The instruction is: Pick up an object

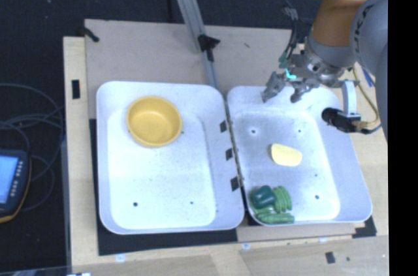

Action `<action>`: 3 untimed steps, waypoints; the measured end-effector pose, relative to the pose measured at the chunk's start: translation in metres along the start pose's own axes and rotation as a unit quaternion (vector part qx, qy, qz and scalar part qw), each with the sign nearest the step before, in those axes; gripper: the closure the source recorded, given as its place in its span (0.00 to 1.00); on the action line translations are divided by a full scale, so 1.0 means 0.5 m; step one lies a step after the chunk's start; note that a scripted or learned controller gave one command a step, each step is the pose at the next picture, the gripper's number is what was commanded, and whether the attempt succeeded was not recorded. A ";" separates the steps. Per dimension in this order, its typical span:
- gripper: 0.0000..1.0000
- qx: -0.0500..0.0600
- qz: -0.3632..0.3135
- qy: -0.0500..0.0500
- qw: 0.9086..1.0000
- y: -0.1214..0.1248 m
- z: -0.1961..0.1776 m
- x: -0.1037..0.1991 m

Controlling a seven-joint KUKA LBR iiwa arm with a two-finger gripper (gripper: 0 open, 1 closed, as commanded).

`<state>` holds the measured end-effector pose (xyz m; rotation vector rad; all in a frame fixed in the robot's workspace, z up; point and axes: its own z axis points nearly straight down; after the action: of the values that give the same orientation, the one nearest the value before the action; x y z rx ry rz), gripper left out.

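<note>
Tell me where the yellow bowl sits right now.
The yellow bowl sits in the left bin, toward its far left corner, well apart from the gripper over the right bin.

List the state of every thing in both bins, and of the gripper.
yellow bowl: upright, in the left bin.
pale yellow piece: lying flat, mid right bin.
green objects: clustered at the right bin's near edge.
gripper: open, holding nothing, above the right bin's far edge.

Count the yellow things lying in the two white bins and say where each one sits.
2. A yellow bowl sits in the upper left of the left bin. A pale yellow piece lies near the middle of the right bin, above the green objects.
</note>
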<state>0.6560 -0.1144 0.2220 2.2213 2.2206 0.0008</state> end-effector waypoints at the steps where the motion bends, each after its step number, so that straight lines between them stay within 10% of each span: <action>1: 0.00 0.000 0.000 0.000 1.000 0.000 0.000 0.000; 3: 0.00 0.002 0.000 0.000 1.000 -0.019 0.209 -0.001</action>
<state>0.6465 -0.1147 0.1175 2.2236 2.2218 -0.0038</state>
